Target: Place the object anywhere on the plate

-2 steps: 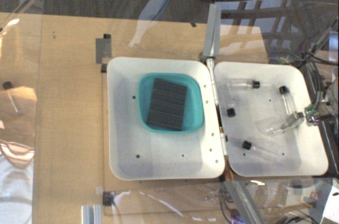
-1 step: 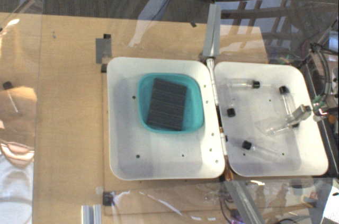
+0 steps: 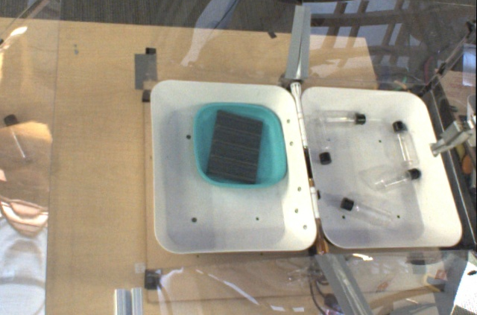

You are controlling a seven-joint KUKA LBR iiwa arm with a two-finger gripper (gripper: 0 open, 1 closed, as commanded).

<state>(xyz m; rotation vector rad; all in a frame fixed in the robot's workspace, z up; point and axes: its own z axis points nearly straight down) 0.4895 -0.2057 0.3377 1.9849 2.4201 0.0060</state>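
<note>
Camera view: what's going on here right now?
Nothing is being handled at this moment. A dark ribbed block already lies on the teal plate in the left bin. The right bin holds several clear vials with black caps, scattered loose. Part of the arm sits at the right bin's edge; its gripper state can't be judged.
</note>
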